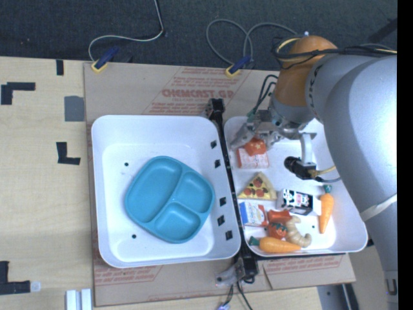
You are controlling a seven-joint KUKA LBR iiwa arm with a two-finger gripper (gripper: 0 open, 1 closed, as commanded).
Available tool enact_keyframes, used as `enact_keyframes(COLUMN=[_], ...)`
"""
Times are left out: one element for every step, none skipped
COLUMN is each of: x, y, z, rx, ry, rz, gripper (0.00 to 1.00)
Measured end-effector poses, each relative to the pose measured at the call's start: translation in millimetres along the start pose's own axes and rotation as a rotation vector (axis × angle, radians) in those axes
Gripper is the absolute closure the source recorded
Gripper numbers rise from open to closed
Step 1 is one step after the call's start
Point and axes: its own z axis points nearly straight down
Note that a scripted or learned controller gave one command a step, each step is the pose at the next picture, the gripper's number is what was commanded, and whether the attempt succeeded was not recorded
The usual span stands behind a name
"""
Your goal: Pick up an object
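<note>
Grey arm [361, 121] looms closest, gripper [253, 133] low in the right bin [352, 234] over the red-and-white packet [253, 148]. You can't tell its grip state. Approach step, I judge; next you need a closure and lift.

My arm [361, 102] is grey, with an orange band [303, 70] above the wrist. Both bins [103, 141] are white. The divided plate [169, 199] is light blue. The pizza slice [257, 188] is yellow with red dots. Two carrots [326, 212] are orange with green tips. A small box [297, 200] has black and white patches. The desk [39, 192] is pale wood with black marks.
</note>
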Motion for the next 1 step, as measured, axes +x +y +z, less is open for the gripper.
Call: enact_keyframes(x=[0.7], y=[0.3], z=[-9.6], rx=[-0.002], ry=[0.001], rz=[0.000], gripper=[1.00])
